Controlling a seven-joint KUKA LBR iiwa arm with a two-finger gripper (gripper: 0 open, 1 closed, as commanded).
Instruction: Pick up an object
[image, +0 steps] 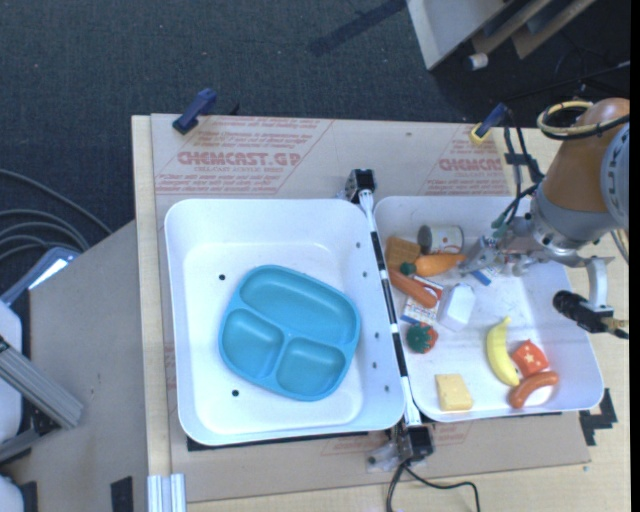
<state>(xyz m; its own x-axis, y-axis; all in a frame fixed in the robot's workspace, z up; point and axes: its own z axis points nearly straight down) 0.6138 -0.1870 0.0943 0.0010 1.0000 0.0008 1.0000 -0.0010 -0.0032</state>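
Note:
My gripper (497, 255) hangs low in the back part of the right bin (570, 395), below the orange-banded wrist. Just left of it lies an orange carrot (438, 265) beside a brown slab (402, 250) and a small grey can (440, 238). A red-orange sausage (418, 290) and a pale translucent cup (458, 305) lie in front of these. Nearer the front are a strawberry-like ball (421, 338), a yellow banana (499, 352), a red pepper (529, 356), a red-and-white piece (533, 391) and a yellow cheese block (453, 392).
The left bin (190, 300) bears a blue three-compartment plate (289, 332). A black divider bar (385, 300) runs between the bins. A dark bracket (585, 310) on the arm juts over the right bin's right wall.

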